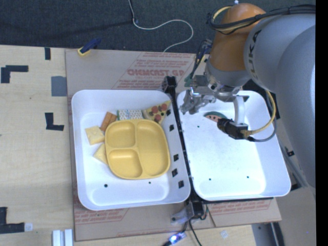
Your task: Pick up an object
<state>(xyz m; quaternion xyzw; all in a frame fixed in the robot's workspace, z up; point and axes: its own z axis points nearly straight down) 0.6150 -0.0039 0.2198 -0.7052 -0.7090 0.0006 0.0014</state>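
In the camera view, the gripper (197, 102) hangs low over the far left corner of the right bin (241, 183), beside the wall shared with the left bin (128, 199). Whether the jaws are open or closed, I cannot tell. The 1 yellow divided plate (137, 148) and small food pieces (134, 114) lie in the left bin, seemingly untouched, so I judge the pick not yet done.
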